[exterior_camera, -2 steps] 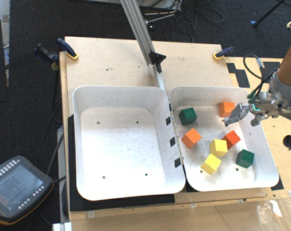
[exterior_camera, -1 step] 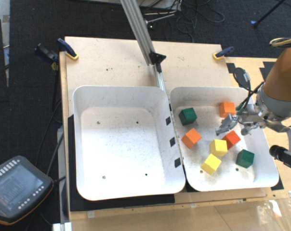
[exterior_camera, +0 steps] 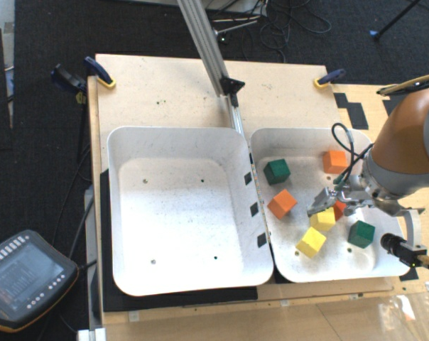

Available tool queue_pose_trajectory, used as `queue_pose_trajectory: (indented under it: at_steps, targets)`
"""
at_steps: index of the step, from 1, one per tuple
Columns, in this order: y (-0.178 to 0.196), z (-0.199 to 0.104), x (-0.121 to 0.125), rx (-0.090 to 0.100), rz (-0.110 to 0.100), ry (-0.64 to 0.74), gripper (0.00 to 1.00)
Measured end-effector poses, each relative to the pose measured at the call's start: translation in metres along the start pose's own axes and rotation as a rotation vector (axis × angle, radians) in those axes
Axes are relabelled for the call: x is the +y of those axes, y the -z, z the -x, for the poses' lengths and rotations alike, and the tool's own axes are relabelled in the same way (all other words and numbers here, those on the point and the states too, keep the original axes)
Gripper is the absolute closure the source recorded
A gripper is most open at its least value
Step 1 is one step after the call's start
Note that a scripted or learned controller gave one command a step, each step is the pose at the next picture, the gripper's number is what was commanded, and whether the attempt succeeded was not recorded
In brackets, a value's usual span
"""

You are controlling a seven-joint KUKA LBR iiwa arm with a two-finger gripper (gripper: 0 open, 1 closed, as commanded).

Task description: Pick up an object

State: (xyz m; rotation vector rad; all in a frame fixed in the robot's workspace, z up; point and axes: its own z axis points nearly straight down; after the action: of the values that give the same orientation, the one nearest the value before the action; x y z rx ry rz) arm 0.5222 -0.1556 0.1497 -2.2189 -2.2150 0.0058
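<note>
Metal fingers [exterior_camera: 327, 206] touch a matte yellow cube [exterior_camera: 323, 219].

Robot lab, clamped bench [exterior_camera: 200, 91] (teach pendant [exterior_camera: 23, 279])

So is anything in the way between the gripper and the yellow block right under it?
Nothing visible. The gripper sits directly over the upper yellow block, with an orange block tucked close beside its fingers.

A robot arm [exterior_camera: 406, 144] with a broad orange band over a grey wrist, a black cable looping beside it, and a small metallic tool [exterior_camera: 327, 203], apparently two-fingered.
</note>
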Motion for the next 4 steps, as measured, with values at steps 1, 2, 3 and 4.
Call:
queue_pose_trajectory:
  at_steps: [1, 2, 3, 4]
  targets:
    - [-0.026, 0.001, 0.006, -0.008, 0.025, 0.003, 0.00]
    - [-0.023, 0.000, 0.002, -0.003, 0.010, 0.002, 1.00]
    - [0.019, 0.003, 0.003, -0.004, 0.012, 0.004, 1.00]
    - [0.072, 0.003, 0.005, -0.004, 0.013, 0.005, 1.00]
